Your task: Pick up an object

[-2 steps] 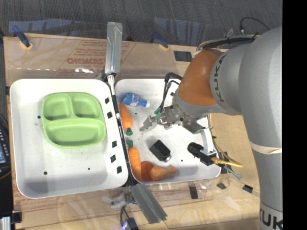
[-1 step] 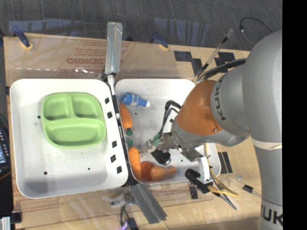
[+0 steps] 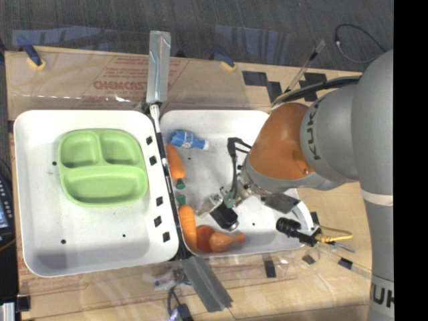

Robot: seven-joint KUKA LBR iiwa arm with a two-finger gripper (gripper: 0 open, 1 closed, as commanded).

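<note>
**Arm low in the right-hand bin, claw near the carrots**

The arm [image 3: 314, 146] reaches in from the right of the frame and bends down into the right bin [image 3: 267, 120]. Its gripper [image 3: 224, 214] sits low in the middle of that bin, just above and beside an orange carrot piece [image 3: 219, 239] at the bin's lower edge. Whether the claw is wide, narrow or holding anything, I cannot tell.

Two more carrots lie along the bin's left wall: one [image 3: 176, 163] higher up, one [image 3: 188, 223] lower down. A small blue bottle [image 3: 185, 140] lies near the upper left corner. The left bin [image 3: 33, 199] holds a green divided plate [image 3: 103, 165].
</note>
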